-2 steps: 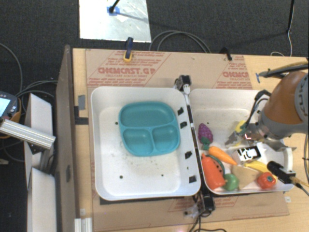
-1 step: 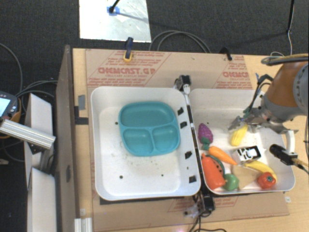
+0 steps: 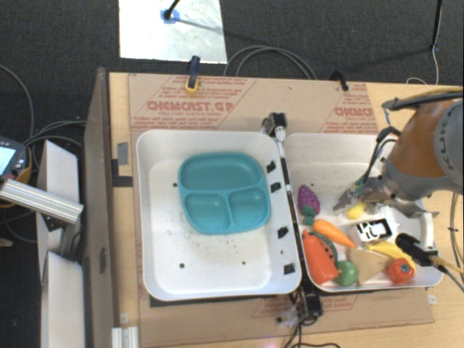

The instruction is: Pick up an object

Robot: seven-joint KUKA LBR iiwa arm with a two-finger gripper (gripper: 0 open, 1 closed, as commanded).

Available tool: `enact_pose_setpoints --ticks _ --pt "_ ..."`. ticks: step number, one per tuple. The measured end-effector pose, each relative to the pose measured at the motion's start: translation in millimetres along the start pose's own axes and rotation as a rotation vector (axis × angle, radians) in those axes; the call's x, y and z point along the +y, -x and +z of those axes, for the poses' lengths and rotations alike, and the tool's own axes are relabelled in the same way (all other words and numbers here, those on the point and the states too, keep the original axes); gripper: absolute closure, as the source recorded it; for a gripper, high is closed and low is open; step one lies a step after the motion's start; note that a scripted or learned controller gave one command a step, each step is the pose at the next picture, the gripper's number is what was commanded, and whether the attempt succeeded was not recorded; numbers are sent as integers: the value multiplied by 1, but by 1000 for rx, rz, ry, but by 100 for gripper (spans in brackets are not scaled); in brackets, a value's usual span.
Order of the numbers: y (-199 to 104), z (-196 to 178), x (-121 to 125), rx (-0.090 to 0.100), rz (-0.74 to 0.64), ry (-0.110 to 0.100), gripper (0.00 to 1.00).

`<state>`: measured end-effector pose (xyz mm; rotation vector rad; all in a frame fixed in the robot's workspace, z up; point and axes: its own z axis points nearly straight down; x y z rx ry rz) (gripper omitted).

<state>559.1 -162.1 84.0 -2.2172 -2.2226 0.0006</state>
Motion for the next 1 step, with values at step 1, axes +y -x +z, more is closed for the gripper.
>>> enact_pose_setpoints --ticks 1 --pt "1 -11 2 -2 -1 6 100"
